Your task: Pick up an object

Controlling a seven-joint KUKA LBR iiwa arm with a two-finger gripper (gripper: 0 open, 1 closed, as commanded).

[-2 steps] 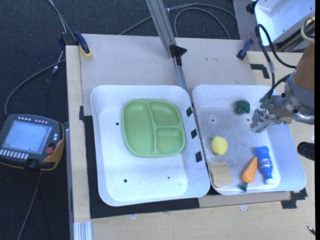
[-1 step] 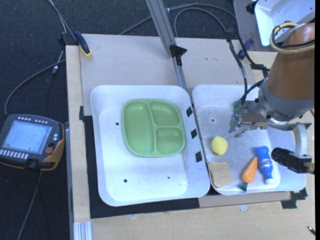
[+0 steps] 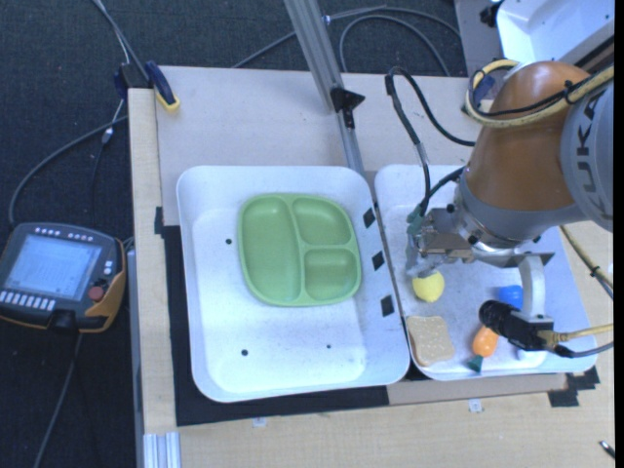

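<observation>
Far left of the tool, off the table, sits a teach pendant. Left of the tool, the left bin holds a green divided plate, well apart and not in play. Tool hangs over the left side of the right bin. Spread or closed: cannot tell from this angle. Likely target is the yellow ball, just front-side of the tool, near touching. It's roughly round, so no long axis to align to. Further front of it lies a tan slice, close enough to crowd a descent. Right of the tool are an orange piece and a blue piece, both clear of the ball. The bin divider wall just left of the tool limits clearance.
</observation>
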